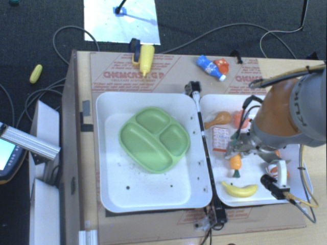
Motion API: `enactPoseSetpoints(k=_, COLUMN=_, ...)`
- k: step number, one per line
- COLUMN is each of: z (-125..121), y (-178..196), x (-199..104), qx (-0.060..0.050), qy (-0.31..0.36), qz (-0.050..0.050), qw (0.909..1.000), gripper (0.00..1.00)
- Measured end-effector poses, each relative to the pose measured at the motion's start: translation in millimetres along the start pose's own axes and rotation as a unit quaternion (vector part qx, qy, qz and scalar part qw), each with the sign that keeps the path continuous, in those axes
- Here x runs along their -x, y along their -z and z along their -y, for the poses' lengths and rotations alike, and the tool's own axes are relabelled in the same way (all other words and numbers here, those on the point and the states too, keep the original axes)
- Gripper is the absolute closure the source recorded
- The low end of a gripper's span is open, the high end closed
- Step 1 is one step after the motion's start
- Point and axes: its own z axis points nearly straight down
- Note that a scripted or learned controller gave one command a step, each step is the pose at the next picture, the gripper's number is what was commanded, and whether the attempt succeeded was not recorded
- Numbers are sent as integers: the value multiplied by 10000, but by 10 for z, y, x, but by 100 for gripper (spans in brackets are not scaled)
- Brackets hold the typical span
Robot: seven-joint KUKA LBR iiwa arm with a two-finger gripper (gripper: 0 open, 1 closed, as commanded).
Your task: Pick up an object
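Note:
My gripper [234, 149] hangs low over the middle of the right bin [214, 103], at the end of the grey arm with the orange band [278, 108]. Directly under it sits a small orange toy with a green stem [235, 163], touching or nearly touching the gripper's tip. A yellow banana [239, 189] lies near the bin's front edge. A tan drumstick [219, 119] and a red piece [238, 118] lie toward the back. Just left of the gripper there is a small white and red card [220, 137]. A white and orange item [279, 169] lies under the arm.
The left bin [110, 188] holds a green divided plate [154, 138]. Behind the bins on the cardboard lie a yellow bottle [145, 58], a blue bottle [210, 68] and an orange toy [222, 65]. Cables run round the bench.

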Motion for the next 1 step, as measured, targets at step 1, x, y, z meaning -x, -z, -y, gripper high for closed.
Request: enactPoseSetpoints(k=1, z=-27, y=904, x=-601, qx=2, qy=9, qz=-3, qw=10000, gripper=100)
